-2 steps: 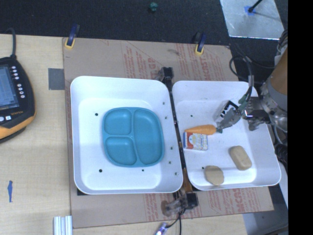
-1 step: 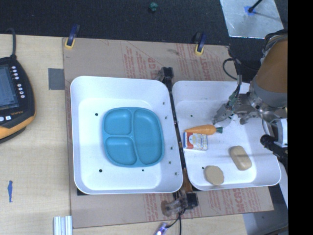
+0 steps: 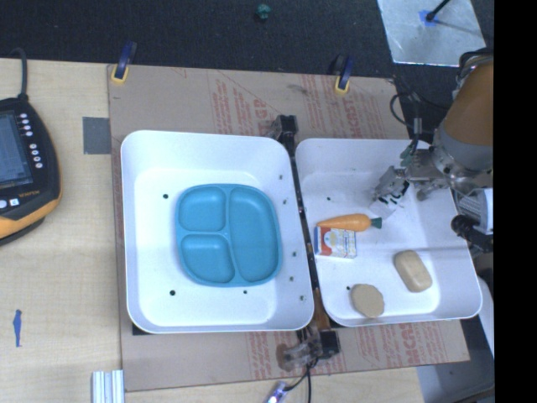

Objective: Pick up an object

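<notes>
The right bin (image 3: 336, 162) holds an orange carrot (image 3: 346, 222), a small red and white carton (image 3: 337, 242) just below it, a tan oblong bread piece (image 3: 412, 270) and a round tan cookie-like piece (image 3: 367, 300). My gripper (image 3: 388, 193) hangs over the upper middle of this bin, just right of and above the carrot's green tip. Its fingers (image 3: 383, 189) point down and left with nothing seen between them. The left bin (image 3: 151, 154) holds a blue divided plate (image 3: 227, 233).
A black and orange teach pendant (image 3: 21, 166) lies at the far left on the bench. Clamps (image 3: 122, 61) hold the cardboard sheet at the back. A black bracket (image 3: 287, 128) sits between the bins at their far edge.
</notes>
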You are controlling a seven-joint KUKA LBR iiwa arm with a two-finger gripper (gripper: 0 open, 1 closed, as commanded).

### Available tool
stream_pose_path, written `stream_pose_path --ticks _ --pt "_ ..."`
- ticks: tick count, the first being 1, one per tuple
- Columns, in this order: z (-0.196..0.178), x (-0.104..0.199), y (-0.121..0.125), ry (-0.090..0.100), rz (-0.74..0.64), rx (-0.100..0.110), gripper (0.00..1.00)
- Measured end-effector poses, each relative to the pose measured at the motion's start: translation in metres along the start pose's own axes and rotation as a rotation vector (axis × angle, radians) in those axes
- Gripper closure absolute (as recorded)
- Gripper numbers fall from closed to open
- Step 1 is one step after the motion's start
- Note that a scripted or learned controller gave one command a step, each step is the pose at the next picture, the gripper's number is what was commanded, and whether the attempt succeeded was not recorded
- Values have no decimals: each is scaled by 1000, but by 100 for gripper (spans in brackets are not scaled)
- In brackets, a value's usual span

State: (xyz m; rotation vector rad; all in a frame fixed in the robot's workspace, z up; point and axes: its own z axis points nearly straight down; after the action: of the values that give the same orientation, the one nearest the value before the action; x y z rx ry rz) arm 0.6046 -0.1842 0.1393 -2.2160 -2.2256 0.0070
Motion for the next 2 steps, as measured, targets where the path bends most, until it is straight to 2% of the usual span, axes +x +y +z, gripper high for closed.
stream_pose_path --ticks 1,2 --pt "42 -14 42 1 -2 0 0" --pt "32 -15 42 0 -5 0 100"
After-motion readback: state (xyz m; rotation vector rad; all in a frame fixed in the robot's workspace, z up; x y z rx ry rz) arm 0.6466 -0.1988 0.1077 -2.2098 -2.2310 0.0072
